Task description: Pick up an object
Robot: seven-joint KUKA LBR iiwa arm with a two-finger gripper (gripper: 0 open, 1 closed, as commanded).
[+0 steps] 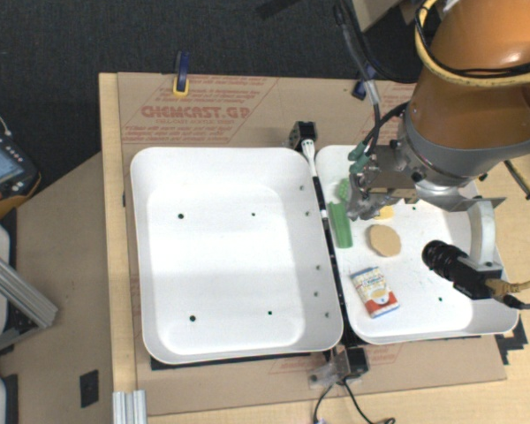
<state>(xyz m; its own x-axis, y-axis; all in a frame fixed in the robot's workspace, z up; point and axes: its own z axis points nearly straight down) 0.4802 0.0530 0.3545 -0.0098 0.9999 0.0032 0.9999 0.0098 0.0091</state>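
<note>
Brown board bench (203,104) carries two white bins: right bin (424,312) under the gripper (364,203) jaws, left bin (221,254) just view-left of them.

White bins: two, left bin (221,263), right bin (424,312). Green stick (339,223): one. Tan disc (385,240): one. Small box (374,291): one.

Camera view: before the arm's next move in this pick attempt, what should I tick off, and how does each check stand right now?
1. Tool positioned over the right bin: ok.
2. Candidates to pick in that bin, namely a green stick, a tan oval piece and a small blue-and-red box: ok.
3. Candidates lying apart, none stacked: ok.
4. Green stick clear of the bin's left wall: not ok, it lies close along it.
5. Something already held in the tool: cannot tell, the wrist hides it.
</note>
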